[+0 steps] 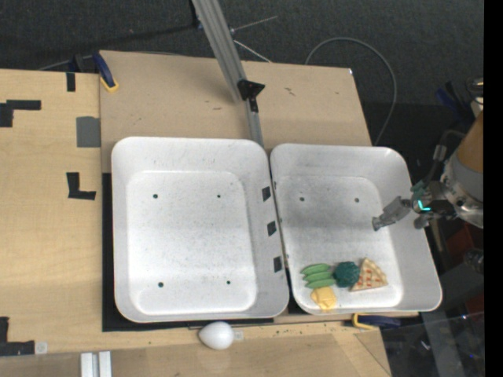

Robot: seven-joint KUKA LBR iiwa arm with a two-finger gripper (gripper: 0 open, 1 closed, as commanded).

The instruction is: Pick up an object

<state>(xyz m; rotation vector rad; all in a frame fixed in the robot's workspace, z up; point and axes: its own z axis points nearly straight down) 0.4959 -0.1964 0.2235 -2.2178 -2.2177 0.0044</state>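
Several small toys lie together at the front of the right bin [393, 163]: a green pea pod [317, 272], a dark green broccoli piece [345, 272], a pizza slice [368, 276] and a yellow piece [324, 298]. My gripper [391, 214] hangs over the right side of that bin, above and to the right of the toys and apart from them. Nothing shows in its grasp. The arm's wrist [464, 187] comes in from the right edge.
The left bin [189, 226] adjoins the right one along a shared middle wall. A white egg-shaped object [216, 335] rests on the bench in front of the left bin. A grey metal pole [224, 42] slants down toward the bins' back junction.
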